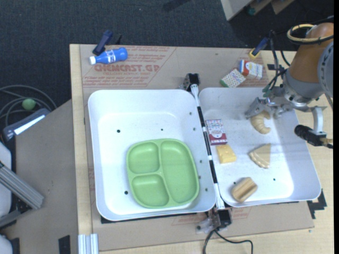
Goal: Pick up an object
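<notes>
Roughly at ten o'clock on the worktop lies a blue-and-white bottle, outside both bins. Next comes the left bin, which carries a green divided plate toward its six o'clock side. Across the central divider, the right bin holds the candidates: a small red-and-white carton at nine o'clock against the divider, a yellow cheese wedge just below it, a brown bread roll at six o'clock, a tan slice near the middle, and a pale croissant toward twelve o'clock. Two small boxes sit on the board beyond the bin's far rim.

The tool hangs directly over the croissant, its fingers spread apart and grasping nothing; whether the tips already touch the pastry cannot be told.

To do this step well, I would judge that the fingers should straddle the croissant's narrow width, not its curved length, descend until they nearly meet the bin floor, then clench gently and lift straight up, keeping clear of the tan slice at five o'clock from it.
</notes>
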You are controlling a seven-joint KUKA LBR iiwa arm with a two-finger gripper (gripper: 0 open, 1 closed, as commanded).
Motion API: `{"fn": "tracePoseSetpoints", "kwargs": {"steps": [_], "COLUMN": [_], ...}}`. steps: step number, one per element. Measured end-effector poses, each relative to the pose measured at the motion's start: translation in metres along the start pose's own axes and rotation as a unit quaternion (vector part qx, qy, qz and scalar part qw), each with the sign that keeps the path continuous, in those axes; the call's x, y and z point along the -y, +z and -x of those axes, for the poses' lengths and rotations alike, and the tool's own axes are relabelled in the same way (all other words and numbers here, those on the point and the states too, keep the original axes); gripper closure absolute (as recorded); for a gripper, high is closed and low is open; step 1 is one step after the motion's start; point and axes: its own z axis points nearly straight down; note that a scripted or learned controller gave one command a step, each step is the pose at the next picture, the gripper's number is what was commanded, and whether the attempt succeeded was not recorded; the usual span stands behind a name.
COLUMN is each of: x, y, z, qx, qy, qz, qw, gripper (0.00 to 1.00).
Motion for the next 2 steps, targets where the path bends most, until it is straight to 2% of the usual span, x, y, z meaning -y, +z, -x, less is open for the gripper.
{"fn": "tracePoseSetpoints", "kwargs": {"steps": [1, 2], "x": [-0.0015, -0.0014], "y": [-0.0120, -0.0118], "z": [0.0003, 0.0003], "qx": [0.001, 0.001], "qy": [-0.001, -0.001], "qz": [0.003, 0.002], "qw": [1.0000, 1.0000], "gripper": [1.00, 0.00]}}
